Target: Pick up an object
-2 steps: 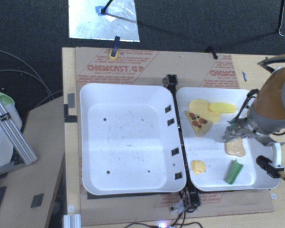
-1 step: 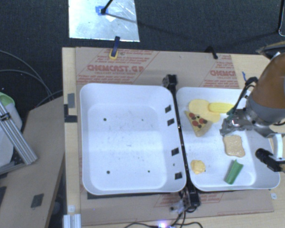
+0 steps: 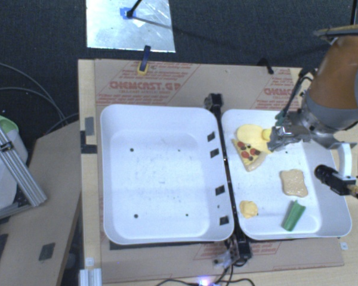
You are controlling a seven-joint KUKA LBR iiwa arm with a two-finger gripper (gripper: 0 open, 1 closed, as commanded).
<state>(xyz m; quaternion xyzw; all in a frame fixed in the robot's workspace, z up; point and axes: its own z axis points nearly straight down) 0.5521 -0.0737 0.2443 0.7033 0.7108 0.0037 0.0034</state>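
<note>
from my screen i see the hand (image 3: 275, 140) low over the right bin (image 3: 339, 220), just to the right of the pizza slice (image 3: 249, 153), near its upper, wide end. it is very close to the slice, but i cannot tell if it touches it. i also cannot tell if the hand is released or clenched, because this slanted view from above does not show it clearly.

the pizza slice is yellow with red round spots. it lies flat on the bin floor, with its narrow tip pointing toward the near side. a yellow round piece (image 3: 248, 132) sits just above the slice and seems to touch it. this piece is also just left of the hand.

to the lower right of the slice, apart from it, lies a tan bread piece (image 3: 294, 183). straight below the slice, well apart, is a small yellow lump (image 3: 248, 208). further to the lower right than the bread lies a green stick (image 3: 293, 215), tilted.

the arm (image 3: 341, 79) comes in from the upper right of the slice. the left bin (image 3: 107, 159) stands to the left of the slice, side by side with the right bin on the table (image 3: 185, 79).
</note>
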